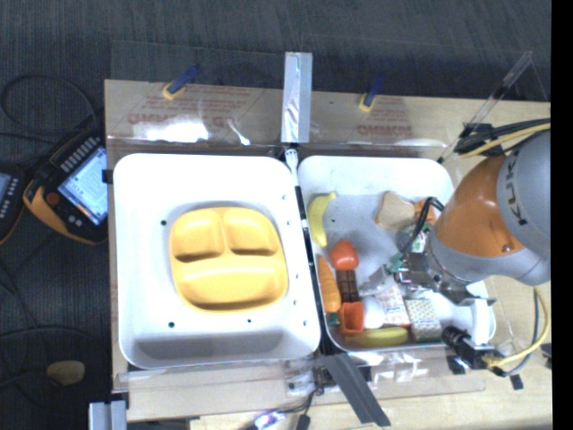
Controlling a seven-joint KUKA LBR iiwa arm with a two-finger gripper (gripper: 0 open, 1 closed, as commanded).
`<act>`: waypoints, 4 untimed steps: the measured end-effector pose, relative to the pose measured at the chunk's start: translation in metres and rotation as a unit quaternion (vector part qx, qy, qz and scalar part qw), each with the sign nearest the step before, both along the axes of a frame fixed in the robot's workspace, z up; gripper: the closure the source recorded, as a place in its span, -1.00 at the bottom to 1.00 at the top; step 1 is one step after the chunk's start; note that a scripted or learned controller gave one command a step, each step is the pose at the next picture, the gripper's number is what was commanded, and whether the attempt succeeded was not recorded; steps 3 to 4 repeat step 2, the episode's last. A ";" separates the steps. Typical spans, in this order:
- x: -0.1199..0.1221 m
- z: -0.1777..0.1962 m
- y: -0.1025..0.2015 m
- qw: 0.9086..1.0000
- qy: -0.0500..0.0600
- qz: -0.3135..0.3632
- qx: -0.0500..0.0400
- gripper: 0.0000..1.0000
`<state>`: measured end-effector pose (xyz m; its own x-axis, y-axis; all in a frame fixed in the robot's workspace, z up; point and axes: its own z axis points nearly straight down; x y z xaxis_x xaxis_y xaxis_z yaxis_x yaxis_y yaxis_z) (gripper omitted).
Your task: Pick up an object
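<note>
While the gripper [405,267] hangs low over the right bin [367,173], I cannot tell its state. Just beside it lie a flat packet [389,305], a tomato [344,255], a carrot [328,285] and two bananas [320,217]. These look like light, stiff, smooth toy foods; the carrot's narrow middle seems the surest hold, since the rounder tomato may slip

On the tabletop [206,106] two bins stand side by side. The left bin [134,240] holds a divided tray [228,256] near its middle. The right bin [358,179] holds a banana [318,218] at its left wall, a tomato [344,256] beside it, a carrot [329,285] below, and bread [392,210] toward the back.
</note>
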<state>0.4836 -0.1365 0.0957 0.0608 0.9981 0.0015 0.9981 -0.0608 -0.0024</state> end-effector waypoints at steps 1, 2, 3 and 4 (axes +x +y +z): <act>0.000 0.009 0.000 1.000 0.000 0.000 0.000 1.00; 0.000 0.162 0.058 1.000 0.000 -0.007 -0.002 1.00; 0.000 0.162 0.058 1.000 0.000 -0.007 -0.002 1.00; 0.000 0.162 0.058 1.000 0.000 -0.007 -0.002 1.00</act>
